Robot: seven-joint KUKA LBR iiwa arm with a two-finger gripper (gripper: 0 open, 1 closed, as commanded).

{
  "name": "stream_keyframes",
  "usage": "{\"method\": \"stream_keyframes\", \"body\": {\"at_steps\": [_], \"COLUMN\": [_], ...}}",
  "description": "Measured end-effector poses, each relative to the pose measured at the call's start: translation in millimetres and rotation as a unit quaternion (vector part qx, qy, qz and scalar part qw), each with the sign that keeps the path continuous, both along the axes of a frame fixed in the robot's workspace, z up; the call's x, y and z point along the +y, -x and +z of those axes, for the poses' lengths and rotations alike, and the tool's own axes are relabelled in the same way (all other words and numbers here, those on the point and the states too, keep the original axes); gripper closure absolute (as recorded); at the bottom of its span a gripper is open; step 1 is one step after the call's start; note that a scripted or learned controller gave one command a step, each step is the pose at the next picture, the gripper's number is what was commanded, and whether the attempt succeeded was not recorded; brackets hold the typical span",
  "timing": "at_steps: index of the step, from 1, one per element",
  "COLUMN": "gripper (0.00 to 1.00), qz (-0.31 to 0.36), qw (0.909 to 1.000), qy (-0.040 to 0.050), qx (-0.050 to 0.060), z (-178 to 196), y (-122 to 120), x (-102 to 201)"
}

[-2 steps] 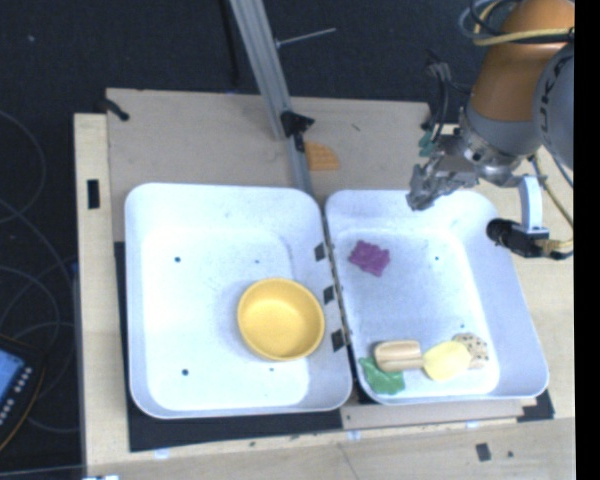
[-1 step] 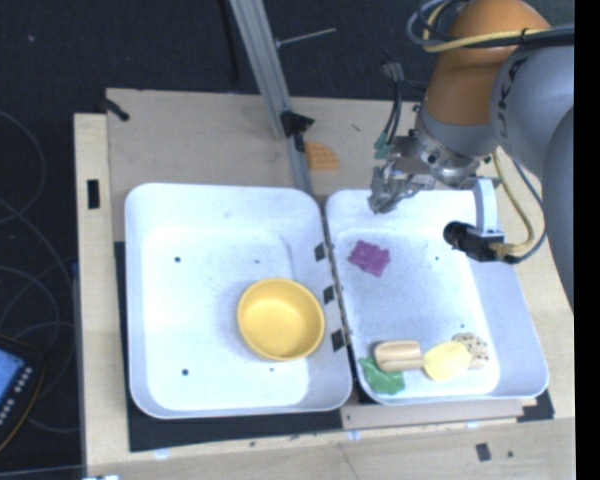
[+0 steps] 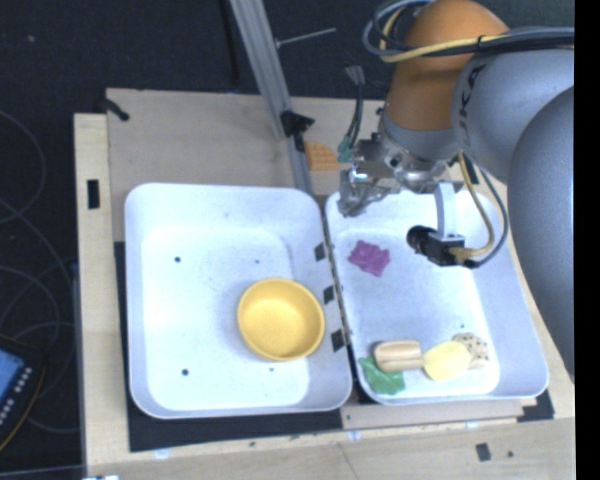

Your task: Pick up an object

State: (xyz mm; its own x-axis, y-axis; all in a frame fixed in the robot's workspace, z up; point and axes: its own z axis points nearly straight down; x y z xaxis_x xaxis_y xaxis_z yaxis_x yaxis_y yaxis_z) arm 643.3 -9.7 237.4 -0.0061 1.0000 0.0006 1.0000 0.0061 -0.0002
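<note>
Two white bins sit side by side on the surface, and my gripper [image 3: 352,204] hangs over the upper left corner of the right bin [image 3: 505,308], close to the divide between them; I cannot tell from this slant whether the fingers are wide or narrow, only that nothing visible sits between them; the nearest candidate is the purple piece [image 3: 369,258], lying just below and slightly right of the fingertips in the frame, apart from them, so I judge the coming move as a short drop down-frame rather than a reach; it looks small, lumpy and soft-edged, with no clear long axis; the rest lie well apart along the bin's lower edge: a tan cylinder-like block [image 3: 397,355] with its long axis running left to right, a smooth rounded yellow lump [image 3: 444,362] touching or just beside it, a pale speckled thing [image 3: 471,346] at its upper right, and a flat green scrap [image 3: 379,376] tucked under the block's left end; a glossy yellow bowl [image 3: 280,318] sits in the left bin [image 3: 180,268], lower centre of frame, upright and shallow; its rim would be awkward from here, I think.
</note>
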Motion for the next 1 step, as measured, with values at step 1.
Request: {"method": "stream_keyframes", "body": {"at_steps": [1], "gripper": [1.00], "qz": [0.001], "qw": [1.0000], "qy": [-0.0006], "qx": [0.000], "z": [2.7], "y": [7.2], "x": [54.5]}}
